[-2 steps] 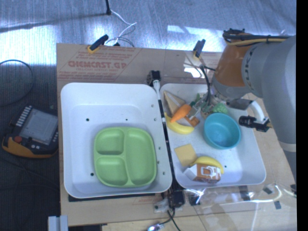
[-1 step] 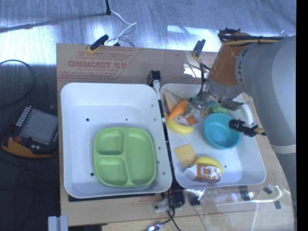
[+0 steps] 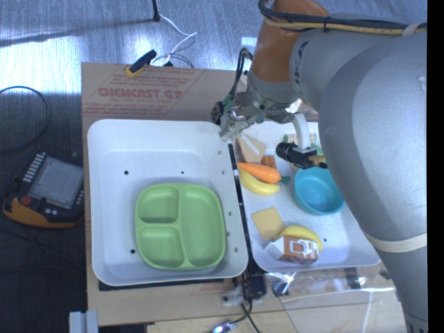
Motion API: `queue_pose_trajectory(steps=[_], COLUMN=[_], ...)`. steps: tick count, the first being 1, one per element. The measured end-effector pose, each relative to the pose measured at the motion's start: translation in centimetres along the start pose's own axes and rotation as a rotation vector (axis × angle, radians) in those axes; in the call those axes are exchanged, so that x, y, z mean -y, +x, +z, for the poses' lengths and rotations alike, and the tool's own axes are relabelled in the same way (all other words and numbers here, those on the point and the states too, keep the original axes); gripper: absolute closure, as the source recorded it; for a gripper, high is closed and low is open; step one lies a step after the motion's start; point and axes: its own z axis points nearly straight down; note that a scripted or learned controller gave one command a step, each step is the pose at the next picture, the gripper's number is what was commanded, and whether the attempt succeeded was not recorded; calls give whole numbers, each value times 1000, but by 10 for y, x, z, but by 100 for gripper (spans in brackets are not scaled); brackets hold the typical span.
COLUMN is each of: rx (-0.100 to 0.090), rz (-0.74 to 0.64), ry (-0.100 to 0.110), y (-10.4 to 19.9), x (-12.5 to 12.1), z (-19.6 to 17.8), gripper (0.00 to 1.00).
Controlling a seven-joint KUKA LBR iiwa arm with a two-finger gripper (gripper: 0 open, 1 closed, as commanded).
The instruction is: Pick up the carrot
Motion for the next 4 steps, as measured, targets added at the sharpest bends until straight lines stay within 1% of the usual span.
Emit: queue_pose_trajectory(steps=[1, 2, 3, 4], rx=[2, 5, 3, 2], rz=[270, 249, 429, 122], ry=[12, 5, 15, 14], y=[53, -6, 44, -17], x=[45, 101, 103, 171], z=[-10, -69, -12, 4], gripper=[100, 100, 100, 100])
